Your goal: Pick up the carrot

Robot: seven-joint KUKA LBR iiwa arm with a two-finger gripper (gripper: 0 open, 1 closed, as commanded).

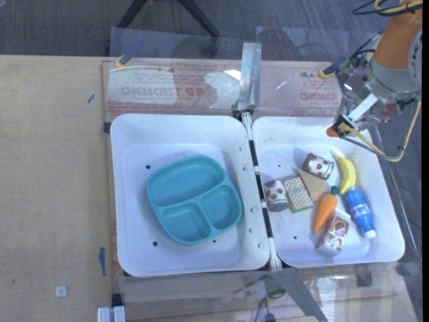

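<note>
The carrot (324, 210) lay in the right bin (288, 247), tilted with its green top toward the upper right and its tip toward the lower left. It sat between a tan wedge-shaped block (311, 184) on its left and a blue bottle (360, 211) on its right, touching or nearly touching a small carton (335, 233) below it. A banana (346, 172) curved just above the bottle, and two spotted cans (317, 166) (275, 194) and a cracker-patterned block (297, 193) lay further left.

The end effector (345, 125) hovered at the upper right corner of that bin, near its far rim, well apart from the carrot, which lay below and a little to the left of it in the view. Nothing showed between its fingers; whether they stood wide or narrow could not be told from this angle. The grey arm with its orange band (397, 37) reached in from the right.

In the left bin (127, 200) rested a teal divided plate (194, 198). Both bins sat on the tabletop (53, 180).
</note>
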